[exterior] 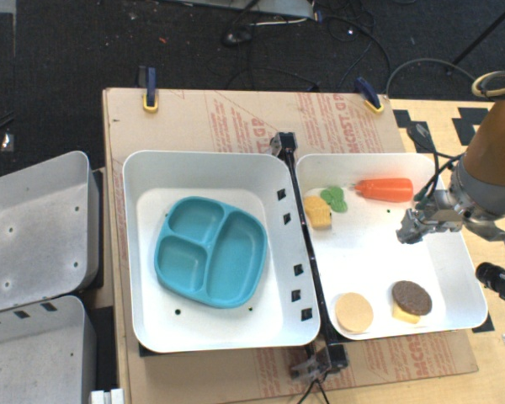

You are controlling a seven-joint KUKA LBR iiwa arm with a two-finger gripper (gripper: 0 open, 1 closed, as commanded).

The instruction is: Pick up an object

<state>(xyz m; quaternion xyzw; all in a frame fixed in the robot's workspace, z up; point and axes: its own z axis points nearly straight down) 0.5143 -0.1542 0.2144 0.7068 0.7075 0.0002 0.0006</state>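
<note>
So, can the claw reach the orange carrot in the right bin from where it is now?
Probably yes. The claw hangs over the right bin, just below and right of the carrot. Bare bin floor lies between them, and the nearest other item, the green piece, sits on the carrot's far side.

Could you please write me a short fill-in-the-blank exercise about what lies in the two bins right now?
1. The blue divided plate lies in the ____ bin of the view.
2. The carrot in the right bin is ____ in colour.
3. The gripper hangs over the ____ bin of the view.
4. The round tan cookie lies to the ____ of the dark brown cookie in the view.

Missing words: left; orange; right; left
</note>
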